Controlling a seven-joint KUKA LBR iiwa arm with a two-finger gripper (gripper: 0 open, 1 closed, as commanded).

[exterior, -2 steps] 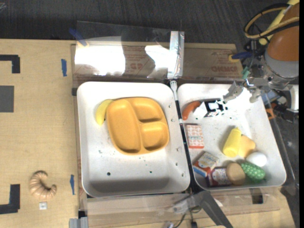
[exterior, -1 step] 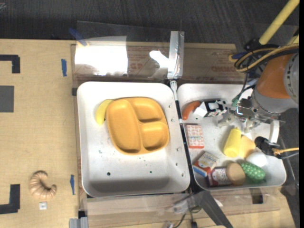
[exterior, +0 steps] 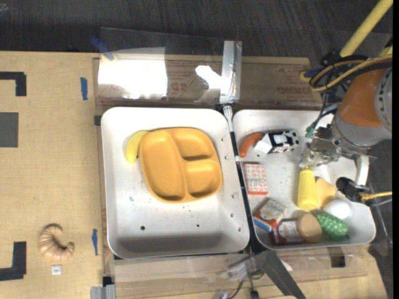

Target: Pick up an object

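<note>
a: count?
b: two white bins. left: one orange divided tray, one banana under its left edge. right: one yellow bottle mid-bin.
a: arm?
b: gripper over the right bin's back right corner, just above the bottle; grip state unreadable.

Left shallow white bin holding an orange plastic compartment tray over a yellow banana-shaped piece; right shallow white bin containing a yellow cylindrical bottle, a green knobbly object and small printed packets; grey two-finger gripper above the bottle; a tan curled object on the bench.
</note>
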